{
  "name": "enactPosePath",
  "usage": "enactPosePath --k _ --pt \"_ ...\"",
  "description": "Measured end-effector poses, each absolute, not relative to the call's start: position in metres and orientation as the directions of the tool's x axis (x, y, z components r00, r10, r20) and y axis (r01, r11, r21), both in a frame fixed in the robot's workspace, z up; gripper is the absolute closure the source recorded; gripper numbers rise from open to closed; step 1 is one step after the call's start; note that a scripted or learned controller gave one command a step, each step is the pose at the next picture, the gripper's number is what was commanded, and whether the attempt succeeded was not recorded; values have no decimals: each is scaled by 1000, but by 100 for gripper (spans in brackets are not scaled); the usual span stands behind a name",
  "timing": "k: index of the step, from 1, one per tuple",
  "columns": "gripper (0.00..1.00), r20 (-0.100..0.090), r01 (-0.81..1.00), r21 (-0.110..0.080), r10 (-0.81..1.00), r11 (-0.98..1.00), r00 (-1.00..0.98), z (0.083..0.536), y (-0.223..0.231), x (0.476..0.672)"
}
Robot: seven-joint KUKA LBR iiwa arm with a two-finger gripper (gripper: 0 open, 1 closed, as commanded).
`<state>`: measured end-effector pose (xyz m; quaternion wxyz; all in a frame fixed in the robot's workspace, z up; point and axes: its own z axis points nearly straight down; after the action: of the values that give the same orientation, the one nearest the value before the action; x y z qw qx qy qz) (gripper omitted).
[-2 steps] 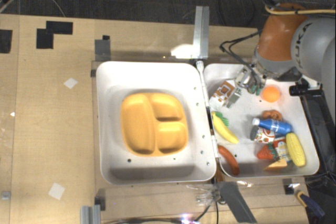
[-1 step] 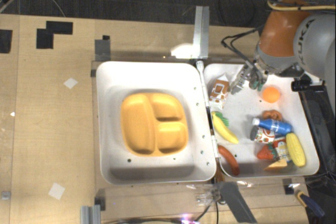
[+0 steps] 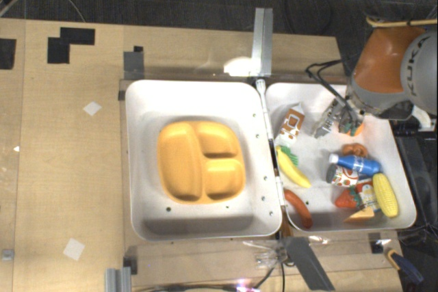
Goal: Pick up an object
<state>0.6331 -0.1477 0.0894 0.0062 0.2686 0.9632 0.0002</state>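
The grey arm (image 3: pixel 404 72), orange-banded, reaches in from the right and slants down over the right bin (image 3: pixel 405 215), its gripper (image 3: pixel 330 121) low near the far wall. Whether anything sits in its grip cannot be told. Just beside it lies a small brown-and-white carton (image 3: pixel 291 123); its label is unreadable. A blue bottle (image 3: pixel 356 165), corn cob (image 3: pixel 384 193), banana (image 3: pixel 293 169) and sausage (image 3: pixel 298 207) lie nearer. The left bin (image 3: pixel 137 147) holds a yellow divided tray (image 3: pixel 200 161).

Arm reaching into the right bin (image 3: pixel 405 212) full of toy food

The gripper (image 3: pixel 331 121) is hanging over the far part of this bin, beside a small brown carton (image 3: pixel 291 124). Nearer in the same bin, a banana (image 3: pixel 294 169), a sausage (image 3: pixel 298 208), a blue bottle (image 3: pixel 354 165) and a corn cob (image 3: pixel 385 194) are lying. A yellow divided tray (image 3: pixel 200 161) is sitting in the left bin (image 3: pixel 140 167).
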Motion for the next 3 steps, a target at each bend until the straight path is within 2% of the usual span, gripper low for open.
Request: enactPosePath --k 1,2,3 --pt "100 -15 334 -2 334 942 -942 91 -206 559" --pt "0 -13 332 1 332 943 -943 89 -203 559" --pt "0 -6 694 8 694 720 -720 89 -114 611"
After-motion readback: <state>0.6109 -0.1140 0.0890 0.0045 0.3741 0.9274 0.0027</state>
